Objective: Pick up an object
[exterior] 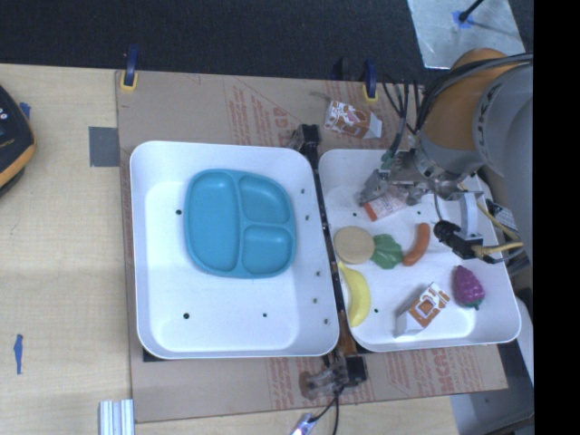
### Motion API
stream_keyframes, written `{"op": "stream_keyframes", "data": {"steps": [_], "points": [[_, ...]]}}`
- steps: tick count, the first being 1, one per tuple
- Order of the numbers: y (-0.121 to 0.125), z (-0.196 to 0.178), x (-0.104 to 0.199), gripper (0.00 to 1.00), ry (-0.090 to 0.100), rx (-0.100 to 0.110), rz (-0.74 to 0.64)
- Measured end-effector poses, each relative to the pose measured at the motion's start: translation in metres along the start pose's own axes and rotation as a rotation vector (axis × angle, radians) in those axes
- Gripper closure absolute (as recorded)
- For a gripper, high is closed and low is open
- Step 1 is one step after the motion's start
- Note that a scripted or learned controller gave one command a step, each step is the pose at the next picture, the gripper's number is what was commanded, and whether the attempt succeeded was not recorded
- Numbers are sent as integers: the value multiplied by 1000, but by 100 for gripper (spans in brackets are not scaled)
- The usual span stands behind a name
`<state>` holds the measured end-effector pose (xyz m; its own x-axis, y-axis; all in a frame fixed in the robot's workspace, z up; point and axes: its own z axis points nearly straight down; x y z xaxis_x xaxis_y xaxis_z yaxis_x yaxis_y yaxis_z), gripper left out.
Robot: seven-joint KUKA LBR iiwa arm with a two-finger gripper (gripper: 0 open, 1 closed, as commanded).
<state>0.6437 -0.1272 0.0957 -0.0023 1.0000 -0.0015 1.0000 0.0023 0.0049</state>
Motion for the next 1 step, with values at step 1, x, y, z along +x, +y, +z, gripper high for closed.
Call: {"op": "stream_keyframes", "data": {"steps": [1], "points": [[1, -12, 0, 100, 0, -1, 0]]}}
